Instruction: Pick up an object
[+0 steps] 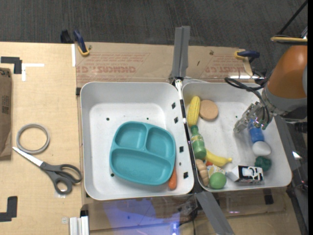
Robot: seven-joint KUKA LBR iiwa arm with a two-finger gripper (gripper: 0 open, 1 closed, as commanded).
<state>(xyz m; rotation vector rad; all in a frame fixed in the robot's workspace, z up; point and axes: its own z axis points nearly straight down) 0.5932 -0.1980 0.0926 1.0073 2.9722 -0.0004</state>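
Hovering over the right-hand shallow white bin (281, 146), the grey two-finger gripper (252, 119) hangs just beside a small blue-and-white bottle (257, 133), its grasp impossible to tell.

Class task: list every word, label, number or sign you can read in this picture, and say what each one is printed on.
Red print on the cardboard sheet behind the bins: reversed and too blurred to read.
Red print on the same sheet behind the right bin: also unreadable.
Black-and-white carton in the right bin: pattern or print too small to read.
Brown paper bag at the left edge: faint print, illegible.
No other text is legible.
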